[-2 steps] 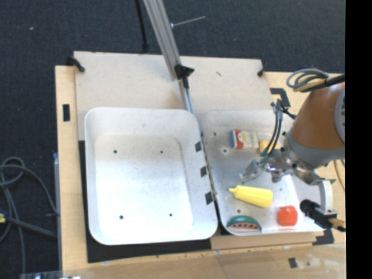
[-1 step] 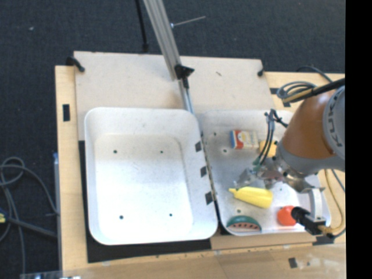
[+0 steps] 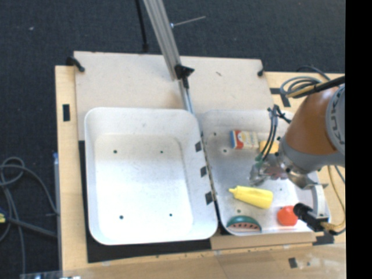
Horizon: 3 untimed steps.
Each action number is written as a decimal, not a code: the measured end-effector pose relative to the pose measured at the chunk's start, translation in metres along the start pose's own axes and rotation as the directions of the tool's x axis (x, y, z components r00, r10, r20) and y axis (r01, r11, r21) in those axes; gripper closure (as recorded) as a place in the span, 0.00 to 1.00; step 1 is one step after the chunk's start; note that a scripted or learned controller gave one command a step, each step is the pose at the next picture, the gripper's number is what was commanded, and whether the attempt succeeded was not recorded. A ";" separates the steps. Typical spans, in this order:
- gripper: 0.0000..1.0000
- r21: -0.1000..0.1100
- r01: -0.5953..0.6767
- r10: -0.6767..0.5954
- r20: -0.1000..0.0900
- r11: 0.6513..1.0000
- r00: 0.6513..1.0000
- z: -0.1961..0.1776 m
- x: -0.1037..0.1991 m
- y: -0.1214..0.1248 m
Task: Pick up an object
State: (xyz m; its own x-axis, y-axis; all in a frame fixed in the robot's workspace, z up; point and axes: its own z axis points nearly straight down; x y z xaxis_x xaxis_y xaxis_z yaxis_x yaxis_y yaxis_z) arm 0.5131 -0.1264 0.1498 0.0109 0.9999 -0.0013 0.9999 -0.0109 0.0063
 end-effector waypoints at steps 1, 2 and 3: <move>1.00 -0.002 0.015 -0.015 0.001 1.000 1.000 -0.059 -0.008 0.009; 1.00 -0.002 0.014 -0.014 0.001 1.000 1.000 -0.114 -0.009 0.012; 1.00 0.004 0.019 -0.019 -0.003 1.000 1.000 -0.116 0.049 0.031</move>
